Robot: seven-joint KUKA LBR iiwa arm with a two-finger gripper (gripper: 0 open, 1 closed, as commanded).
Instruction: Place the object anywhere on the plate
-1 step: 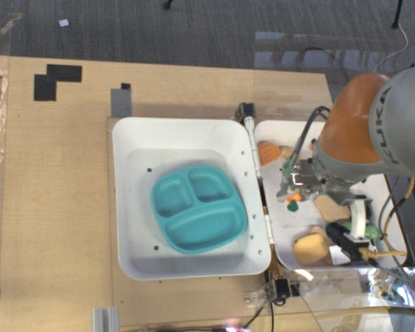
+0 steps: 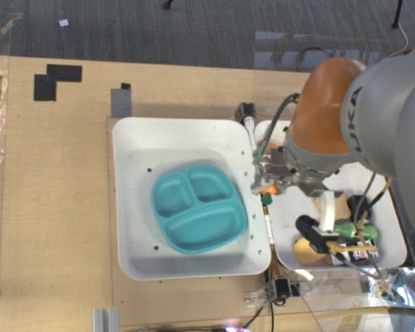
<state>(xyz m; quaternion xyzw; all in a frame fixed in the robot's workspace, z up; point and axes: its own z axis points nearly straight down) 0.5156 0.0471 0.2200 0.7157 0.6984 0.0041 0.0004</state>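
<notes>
I am watching the arm [image 2: 360, 116] reaching in over the right bin [image 2: 285, 244], with its orange band sitting above the wrist. The gripper [image 2: 317, 209] is hanging low among the clutter in that bin, and I cannot tell whether it is released, clenched or grasping anything, because the wrist is blocking my line of sight.

The plate [image 2: 199, 209], teal with three compartments, is lying in the left bin [image 2: 135, 185], tilted against that bin's walls and bare of any item. Right of the plate, across the wall between the bins, several things are crowding together: a tan rounded object [image 2: 306, 252], a black piece [image 2: 311, 228] lying over it, a white strip [image 2: 328, 213] and a green item [image 2: 353, 229] with printed packaging just beside it. I am judging the task's object to be one of these, not yet lifted.

Risks I am noting: the items are touching, so a closing grip could catch two, or nudge one aside and come up with nothing. The cables trailing by the wrist could snag. On the carry leftward toward the plate, a low pass could clip the shared bin walls and knock a loose hold free.
</notes>
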